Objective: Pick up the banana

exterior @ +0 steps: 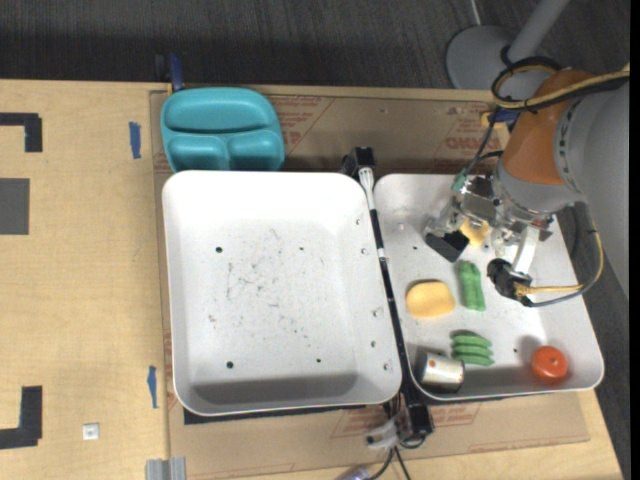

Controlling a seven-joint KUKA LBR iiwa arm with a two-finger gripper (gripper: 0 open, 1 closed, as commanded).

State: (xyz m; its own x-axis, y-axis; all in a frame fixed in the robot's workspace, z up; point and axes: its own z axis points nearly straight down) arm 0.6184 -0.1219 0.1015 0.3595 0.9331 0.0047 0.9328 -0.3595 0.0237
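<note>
In the right bin [580,318], a small yellow piece that looks like the banana [474,233] shows just under the wrist, mostly hidden by the gripper's body. My gripper [474,255] hangs low over the bin's upper middle, right at that yellow piece. The arm reaches in from the right, with its orange band [530,153] above the wrist. Whether the banana is gripped cannot be made out.
Also in the right bin are a rounded yellow fruit [430,299], a green piece [471,288], a ridged green item [472,348], a silver can [440,369] and an orange-red fruit [548,364]. The left bin [200,368] lies beside it, and a teal tray [221,128] sits behind.
</note>
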